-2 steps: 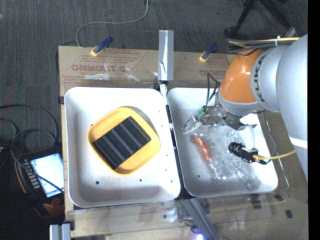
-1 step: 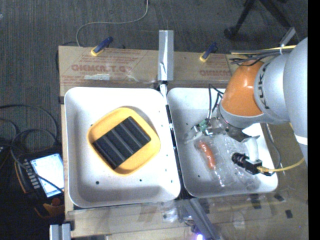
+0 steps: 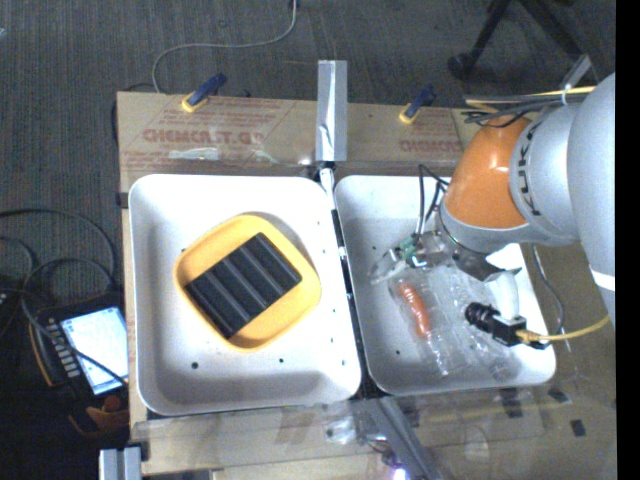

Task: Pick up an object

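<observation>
A: Where's the thing to pick?

B: In the right bin. A clear plastic bottle with an orange streak inside lies on the bin floor, near its middle. Its long axis runs at a slant, from the bin's upper left toward its lower right corner.

A: And the arm?

B: It hangs over the same bin, covering its upper right part. The gripper sits low under the orange band, just at the bottle's upper end.

A: Jaws wide or narrow?

B: Cannot tell; the wrist and clear plastic hide them. Nothing plainly sits between them.

A: So which way is the bottle from the jaws?

B: Down and slightly left, toward the bin's front wall. I judge the grip should cross the slanted axis.

A: The left bin?

B: A yellow tray with black ribs, well apart from the arm.
</observation>
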Controlling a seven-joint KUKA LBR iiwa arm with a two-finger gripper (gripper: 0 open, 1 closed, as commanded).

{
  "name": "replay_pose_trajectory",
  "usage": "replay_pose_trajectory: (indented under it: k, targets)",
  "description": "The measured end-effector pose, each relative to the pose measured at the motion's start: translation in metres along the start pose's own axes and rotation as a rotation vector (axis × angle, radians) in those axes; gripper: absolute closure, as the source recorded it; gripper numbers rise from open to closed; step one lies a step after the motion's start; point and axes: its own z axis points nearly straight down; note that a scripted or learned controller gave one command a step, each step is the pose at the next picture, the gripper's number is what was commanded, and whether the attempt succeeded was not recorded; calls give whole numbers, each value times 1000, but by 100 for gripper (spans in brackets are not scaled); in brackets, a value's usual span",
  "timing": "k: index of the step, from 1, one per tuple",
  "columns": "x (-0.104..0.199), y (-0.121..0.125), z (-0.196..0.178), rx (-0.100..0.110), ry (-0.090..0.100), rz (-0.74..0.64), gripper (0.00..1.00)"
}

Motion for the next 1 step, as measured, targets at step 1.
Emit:
replay_pose_trajectory:
  k: [1]
  targets:
    - [44, -31, -83, 18, 4, -263, 100]
